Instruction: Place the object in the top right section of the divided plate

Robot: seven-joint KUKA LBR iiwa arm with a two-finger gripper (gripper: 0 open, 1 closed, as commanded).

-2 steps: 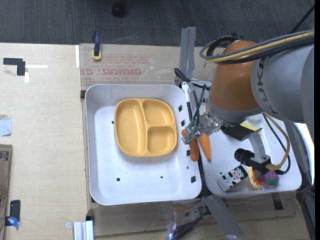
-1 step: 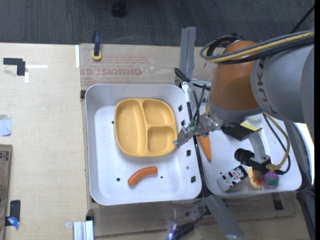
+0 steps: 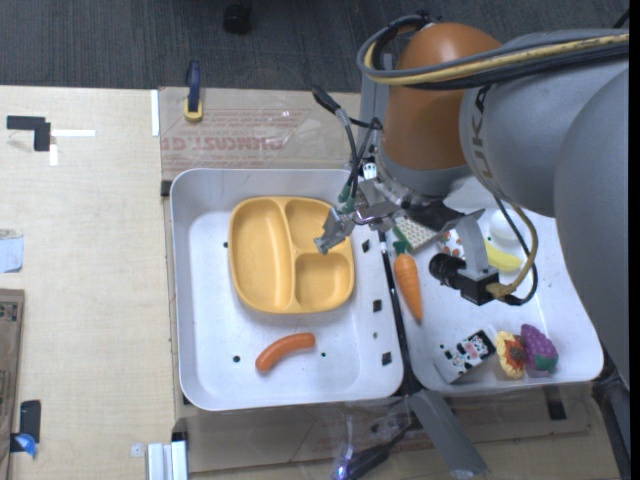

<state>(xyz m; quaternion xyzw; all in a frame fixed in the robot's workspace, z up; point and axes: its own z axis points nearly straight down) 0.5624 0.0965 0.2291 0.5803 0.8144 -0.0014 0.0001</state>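
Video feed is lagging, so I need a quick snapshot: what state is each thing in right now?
divided plate: upright in left bin, sections bare.
sausage: lying loose in left bin, below the plate.
carrot: lying in right bin by the divider.
toy cow: lying in right bin.
grapes: resting in right bin.
pincer: over plate's right edge.

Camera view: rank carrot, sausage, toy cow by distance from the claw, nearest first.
From the claw, over the yellow plate's right edge:
1. Carrot, just right of it, in the right bin.
2. Sausage, below the plate, left bin.
3. Toy cow, right bin's front.
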